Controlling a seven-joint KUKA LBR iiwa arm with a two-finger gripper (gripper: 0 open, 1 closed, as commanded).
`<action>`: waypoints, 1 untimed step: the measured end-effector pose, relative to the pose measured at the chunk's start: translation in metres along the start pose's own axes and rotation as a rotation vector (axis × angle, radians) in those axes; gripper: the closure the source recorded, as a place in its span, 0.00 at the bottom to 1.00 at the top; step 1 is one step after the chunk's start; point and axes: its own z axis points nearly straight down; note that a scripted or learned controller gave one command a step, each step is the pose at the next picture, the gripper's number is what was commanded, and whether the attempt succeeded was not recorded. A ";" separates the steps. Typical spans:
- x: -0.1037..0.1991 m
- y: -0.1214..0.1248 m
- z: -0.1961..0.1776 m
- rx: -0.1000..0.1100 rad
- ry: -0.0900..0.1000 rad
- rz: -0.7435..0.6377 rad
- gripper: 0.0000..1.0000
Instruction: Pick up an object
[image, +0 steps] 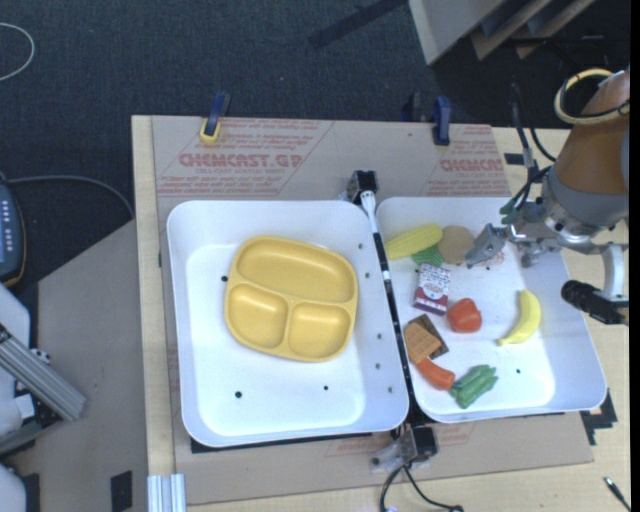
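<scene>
gripper above right bin, beside cookie | fingers: cannot tell | banana lies apart | left bin holds yellow tray

You see a yellow divided plate in the white left bin. The white right bin holds a yellow banana, a red tomato and green pea pods.
</scene>
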 end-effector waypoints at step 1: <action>0.009 0.004 0.052 -0.001 0.000 -0.001 0.00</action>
